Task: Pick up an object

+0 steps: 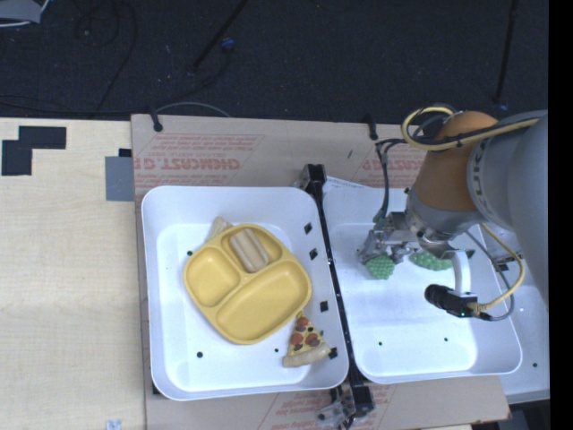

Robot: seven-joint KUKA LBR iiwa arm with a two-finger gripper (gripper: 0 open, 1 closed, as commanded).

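One green object (382,266) lies touching the gripper (380,247).

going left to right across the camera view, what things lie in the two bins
yellow divided plate → toy pizza slice → green toy → gripper right above the green toy

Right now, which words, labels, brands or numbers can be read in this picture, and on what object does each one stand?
Red print on the cardboard sheet above the left bin: it lies upside down and blurred, so I cannot read it with certainty.
Red print on the cardboard above the right bin: too faint to read.
Red print on the cardboard at the bottom edge: too small and cut off to read.
Yellow plate, pizza slice: no text.
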